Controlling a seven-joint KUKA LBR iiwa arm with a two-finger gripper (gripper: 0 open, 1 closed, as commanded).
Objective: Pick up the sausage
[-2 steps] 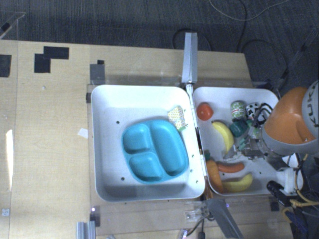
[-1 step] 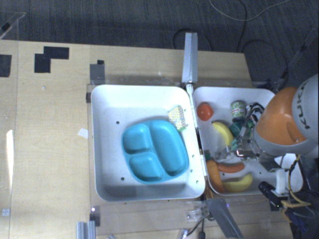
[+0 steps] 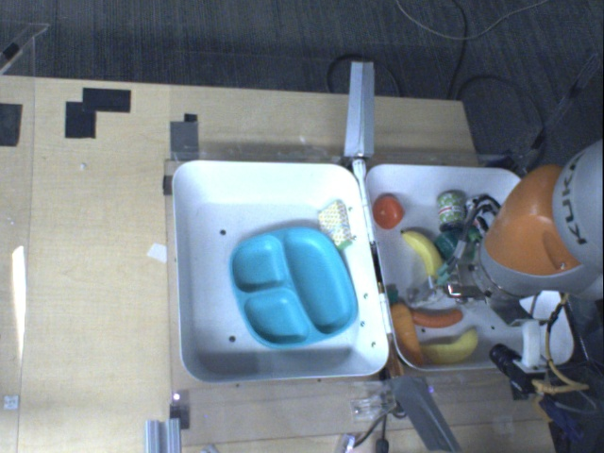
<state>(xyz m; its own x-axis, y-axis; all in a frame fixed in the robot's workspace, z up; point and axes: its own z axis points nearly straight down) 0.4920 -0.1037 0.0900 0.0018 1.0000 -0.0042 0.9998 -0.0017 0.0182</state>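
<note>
Gripper (image 3: 451,276) low over the right bin (image 3: 500,175), whether open or closed I cannot tell.

The sausage (image 3: 438,317) lies just under it near the bin's front edge, wedged between an orange piece (image 3: 404,327) and a banana (image 3: 451,347); a clean grasp likely means straddling its narrow width without catching those neighbours.

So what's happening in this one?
A grey arm with an orange band reaches in from the right over the right bin, its pincer low among the toy food. The sausage lies just below the pincer, between an orange piece and a banana, and looks not yet lifted. A second banana, a tomato and a small can sit further back. The left bin holds a blue divided plate.
</note>
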